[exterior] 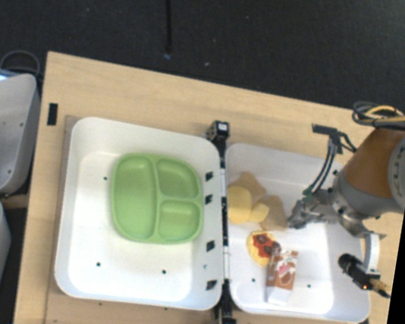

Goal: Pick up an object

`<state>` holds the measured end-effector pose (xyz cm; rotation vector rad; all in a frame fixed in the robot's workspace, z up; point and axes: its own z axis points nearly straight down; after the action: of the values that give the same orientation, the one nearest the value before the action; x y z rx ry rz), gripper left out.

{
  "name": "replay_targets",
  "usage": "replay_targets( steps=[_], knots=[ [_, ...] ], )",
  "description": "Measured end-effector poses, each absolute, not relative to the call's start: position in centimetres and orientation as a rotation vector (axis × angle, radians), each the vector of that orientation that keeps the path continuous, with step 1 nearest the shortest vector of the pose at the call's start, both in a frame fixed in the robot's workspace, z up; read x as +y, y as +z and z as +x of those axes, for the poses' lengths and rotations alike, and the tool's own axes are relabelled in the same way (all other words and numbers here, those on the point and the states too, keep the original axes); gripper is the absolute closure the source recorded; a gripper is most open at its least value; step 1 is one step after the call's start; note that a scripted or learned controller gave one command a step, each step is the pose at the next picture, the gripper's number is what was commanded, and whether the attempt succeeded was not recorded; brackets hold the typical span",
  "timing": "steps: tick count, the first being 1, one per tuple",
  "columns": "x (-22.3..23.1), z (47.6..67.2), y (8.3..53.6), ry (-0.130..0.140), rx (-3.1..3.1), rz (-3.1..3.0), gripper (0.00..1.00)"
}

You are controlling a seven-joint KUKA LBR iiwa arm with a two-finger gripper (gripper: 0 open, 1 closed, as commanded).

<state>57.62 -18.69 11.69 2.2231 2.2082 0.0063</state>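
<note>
Nothing has been lifted so far, by the look of it: claw [303,214] sits low inside the right bin [316,307], near its middle, just beside a pale yellow food piece [244,205] and a tan piece [272,207]. Whether the claw has anything I cannot tell. A pizza-like toy [262,246] and a small packet [283,271] lie toward the bin's front edge, untouched. The left bin [73,267] carries a green divided tray [158,199]. The grasp and the lift are still to do

Two bins [62,265] — one green tray [156,199]
</note>
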Motion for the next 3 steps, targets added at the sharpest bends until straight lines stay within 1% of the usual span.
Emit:
replay_targets(
  steps=[1, 3],
  knots=[
    [-19.0, 57.7, 16.0, 0.003, 2.215, 2.221, 1.0],
    [-19.9, 56.8, 25.6, 0.004, 2.215, 2.219, 1.0]
  ],
)
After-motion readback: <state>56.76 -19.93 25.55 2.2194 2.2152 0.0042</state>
